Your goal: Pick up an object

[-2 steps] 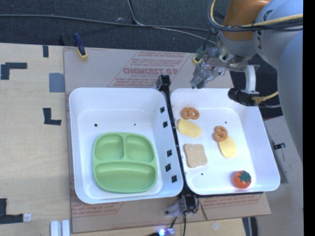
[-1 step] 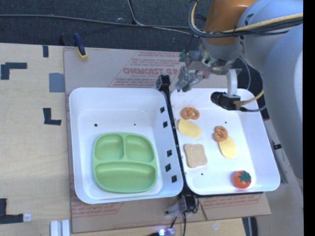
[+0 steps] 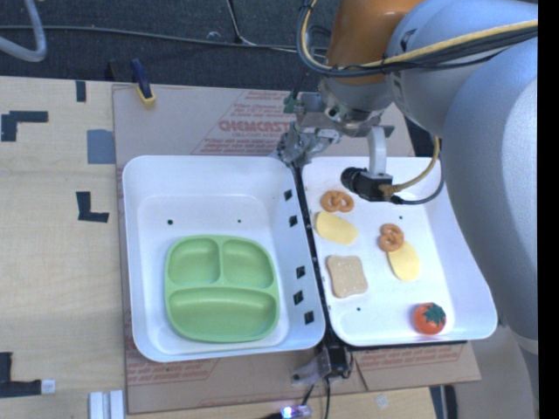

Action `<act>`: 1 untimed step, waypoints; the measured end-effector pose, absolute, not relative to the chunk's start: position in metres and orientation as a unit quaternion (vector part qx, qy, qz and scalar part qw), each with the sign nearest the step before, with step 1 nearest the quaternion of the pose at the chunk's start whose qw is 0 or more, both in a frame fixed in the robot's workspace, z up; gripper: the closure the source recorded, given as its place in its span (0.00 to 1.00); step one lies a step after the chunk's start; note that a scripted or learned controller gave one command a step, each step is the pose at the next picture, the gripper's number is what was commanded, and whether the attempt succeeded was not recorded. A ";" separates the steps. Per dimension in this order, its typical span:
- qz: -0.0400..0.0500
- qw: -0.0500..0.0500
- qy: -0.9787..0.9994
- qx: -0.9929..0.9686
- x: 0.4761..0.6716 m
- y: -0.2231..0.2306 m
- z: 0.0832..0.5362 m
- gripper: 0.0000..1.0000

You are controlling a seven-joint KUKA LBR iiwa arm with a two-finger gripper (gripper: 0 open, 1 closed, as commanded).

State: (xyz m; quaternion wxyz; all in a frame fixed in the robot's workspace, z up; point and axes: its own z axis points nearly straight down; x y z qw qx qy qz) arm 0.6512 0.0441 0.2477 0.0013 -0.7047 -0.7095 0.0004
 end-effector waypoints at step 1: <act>0.001 0.002 -0.709 -0.705 0.628 0.101 0.232 1.00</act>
